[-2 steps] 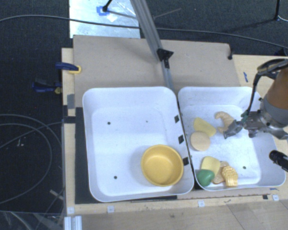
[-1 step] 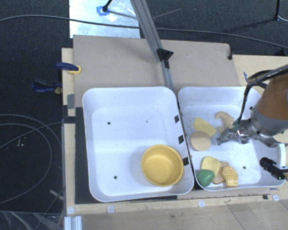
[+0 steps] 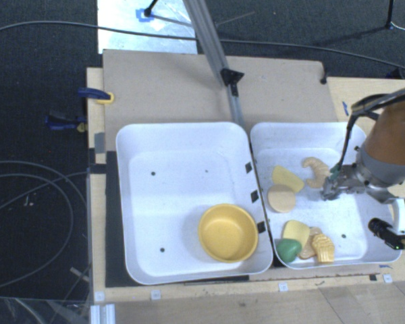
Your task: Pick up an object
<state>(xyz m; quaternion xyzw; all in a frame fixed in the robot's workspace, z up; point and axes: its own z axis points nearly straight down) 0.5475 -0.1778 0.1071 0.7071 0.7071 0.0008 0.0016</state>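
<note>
Arm: reaches in from the right, with the gripper low in the right bin, beside the tan curved piece.
Grip state: cannot tell; nothing is seen held.
Candidate objects: yellow wedge and round tan disc mid-bin; green piece, yellow block and corn cob clustered against the near wall.
Left bin: holds a yellow bowl.
Assessment: the curved piece is probably the target, being nearest.
</note>
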